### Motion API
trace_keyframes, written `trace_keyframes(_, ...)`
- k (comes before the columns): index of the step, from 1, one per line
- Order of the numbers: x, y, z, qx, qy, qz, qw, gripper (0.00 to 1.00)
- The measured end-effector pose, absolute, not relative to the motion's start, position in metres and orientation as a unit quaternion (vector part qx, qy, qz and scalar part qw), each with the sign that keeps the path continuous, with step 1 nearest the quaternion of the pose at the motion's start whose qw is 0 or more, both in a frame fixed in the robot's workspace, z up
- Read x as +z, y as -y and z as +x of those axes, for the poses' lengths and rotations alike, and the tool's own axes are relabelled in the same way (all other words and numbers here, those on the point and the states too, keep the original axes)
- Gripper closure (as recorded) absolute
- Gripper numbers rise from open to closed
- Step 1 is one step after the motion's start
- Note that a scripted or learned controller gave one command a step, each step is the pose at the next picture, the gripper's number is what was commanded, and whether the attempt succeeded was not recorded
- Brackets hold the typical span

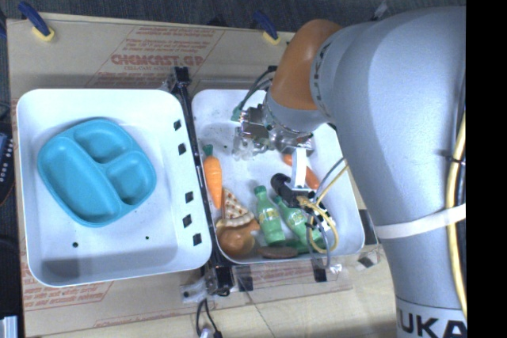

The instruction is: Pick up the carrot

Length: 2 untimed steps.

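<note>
The carrot [212, 180] is orange with a green top. It lies lengthwise along the left wall of the right bin [214, 105], its green end pointing to the far side. My gripper [246, 145] hangs over the upper middle of that bin, a short way right of the carrot's top and apart from it. Nothing shows in its grasp. The big grey arm with its orange band covers the bin's right side.
Near the carrot lie a pizza slice [232, 206], two green bottles [270, 222] [297, 222], a brown bread-like piece [237, 239] and another orange item [304, 169], partly hidden. The left bin [32, 249] holds a blue divided plate [95, 170].
</note>
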<state>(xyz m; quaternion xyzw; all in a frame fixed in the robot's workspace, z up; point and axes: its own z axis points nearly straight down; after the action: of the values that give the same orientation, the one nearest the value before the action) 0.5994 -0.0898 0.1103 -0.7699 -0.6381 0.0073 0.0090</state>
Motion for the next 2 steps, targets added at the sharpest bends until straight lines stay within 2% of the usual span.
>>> trace_keyframes(1, 0.1940, 0.0317, 0.5056, 0.0015, 0.639, -0.769, 0.002, 1.00)
trace_keyframes(2, 0.1912, 0.0330, 0.5042, 0.0042, 0.638, -0.770, 0.004, 0.00)
